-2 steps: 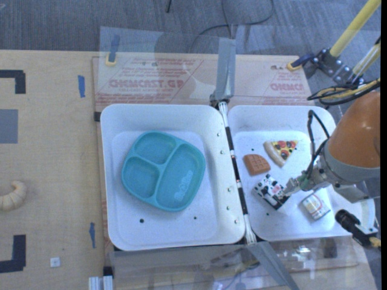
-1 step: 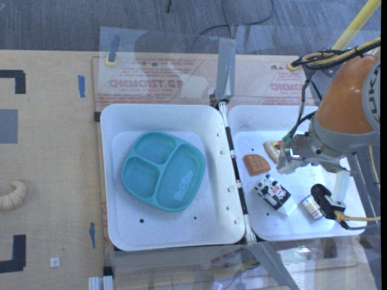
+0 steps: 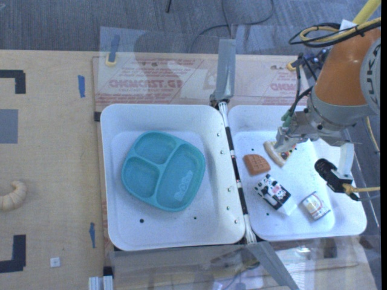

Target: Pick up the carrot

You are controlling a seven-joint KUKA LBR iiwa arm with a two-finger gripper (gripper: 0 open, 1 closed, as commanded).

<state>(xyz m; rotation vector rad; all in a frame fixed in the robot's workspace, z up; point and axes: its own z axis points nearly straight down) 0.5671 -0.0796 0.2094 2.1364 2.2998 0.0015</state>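
- The wooden table (image 3: 54, 162) carries two shallow white bins side by side.
- The grey arm (image 3: 347, 71), with its orange band, reaches in from the right and hangs over the upper part of the right bin.
- The left bin (image 3: 115, 119) holds a teal divided plate (image 3: 163, 171), which lies flat near its middle.
- The right bin (image 3: 338, 222) holds the smaller things.
- The gripper (image 3: 289, 141) points down at the upper middle of the right bin. Whether it is released or clenched cannot be told, as the view is too blurred there.
- A black-and-white patterned box (image 3: 272, 192) lies tilted in the lower left of the right bin.
- The carrot (image 3: 274, 154), a pale tan-orange stick, lies slanted on the floor of the right bin, just below and left of the gripper. Whether the two touch cannot be told.
- A brown waffle piece (image 3: 256, 163) lies just beside the carrot on its left.
- A small can (image 3: 315, 205) lies on its side toward the lower right, apart from the box.
- A pale curved pastry (image 3: 12, 195) lies on the table, well away from both bins.
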